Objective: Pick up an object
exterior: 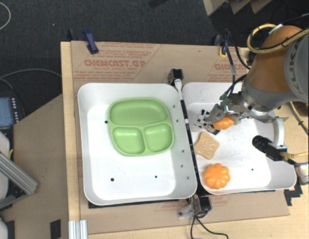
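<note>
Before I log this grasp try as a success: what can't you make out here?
- Gripper fingers: blurred, partly under the wrist; open or shut unclear.
- Small orange object: touching the gripper, but held or not is unclear.
- Right bin upper part: covered by the arm.

So the arm (274,68) comes in from the right and its gripper (218,119) is down in the right bin (254,180), with a small orange thing (225,123) right at its fingertips. Can't really tell if it's actually pinched or just touching. Just below that sits a tan bread slice (207,145), and nearer the front edge there's an orange pumpkin (217,176), close to the bread but apart. Left bin (94,178) has a green divided plate (141,126) lying flat in its upper half.
</note>
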Available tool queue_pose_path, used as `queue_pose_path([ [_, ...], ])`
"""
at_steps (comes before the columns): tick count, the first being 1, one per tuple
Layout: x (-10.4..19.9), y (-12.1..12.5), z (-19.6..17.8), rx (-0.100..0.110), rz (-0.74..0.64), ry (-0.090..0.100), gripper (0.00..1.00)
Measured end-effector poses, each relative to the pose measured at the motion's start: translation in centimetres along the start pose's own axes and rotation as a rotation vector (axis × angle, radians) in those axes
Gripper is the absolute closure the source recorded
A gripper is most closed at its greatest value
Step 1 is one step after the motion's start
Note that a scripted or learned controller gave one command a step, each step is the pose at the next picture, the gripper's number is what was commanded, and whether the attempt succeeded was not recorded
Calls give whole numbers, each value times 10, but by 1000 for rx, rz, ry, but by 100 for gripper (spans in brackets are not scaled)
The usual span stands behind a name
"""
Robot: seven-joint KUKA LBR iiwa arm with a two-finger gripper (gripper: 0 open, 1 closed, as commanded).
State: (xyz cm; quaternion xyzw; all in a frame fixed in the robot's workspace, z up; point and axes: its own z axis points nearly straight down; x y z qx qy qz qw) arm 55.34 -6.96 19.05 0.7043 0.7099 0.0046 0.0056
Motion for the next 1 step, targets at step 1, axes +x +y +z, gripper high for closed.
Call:
queue_pose_path([
  [1,46,-60,-52,15,4,4,100],
])
